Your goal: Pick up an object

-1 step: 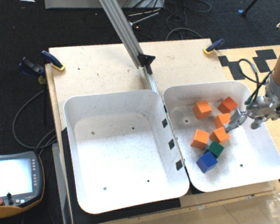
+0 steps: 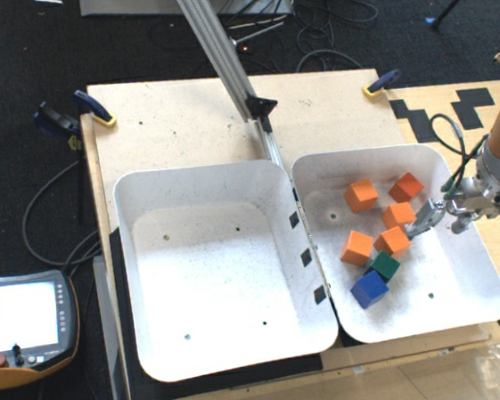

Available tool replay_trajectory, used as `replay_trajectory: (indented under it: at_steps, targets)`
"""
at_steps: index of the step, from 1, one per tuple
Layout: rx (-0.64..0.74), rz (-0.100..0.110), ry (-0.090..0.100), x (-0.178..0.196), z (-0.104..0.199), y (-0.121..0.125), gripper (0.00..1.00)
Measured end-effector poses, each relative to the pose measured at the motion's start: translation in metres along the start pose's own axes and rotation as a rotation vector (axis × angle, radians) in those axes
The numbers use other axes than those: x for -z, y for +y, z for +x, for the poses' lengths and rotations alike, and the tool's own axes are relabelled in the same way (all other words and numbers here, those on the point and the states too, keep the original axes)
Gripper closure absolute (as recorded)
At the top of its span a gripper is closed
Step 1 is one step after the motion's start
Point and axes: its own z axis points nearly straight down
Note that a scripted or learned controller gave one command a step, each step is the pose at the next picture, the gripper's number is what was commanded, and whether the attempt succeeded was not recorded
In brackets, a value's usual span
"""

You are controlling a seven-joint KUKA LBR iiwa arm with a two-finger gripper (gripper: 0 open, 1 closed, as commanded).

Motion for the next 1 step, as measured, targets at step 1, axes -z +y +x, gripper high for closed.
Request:
replay_trajectory:
  at_steps: [1]
  targets:
    - [0.006, 0.000, 0.002, -0.0497, 0.0034, 0.0177, 0.00]
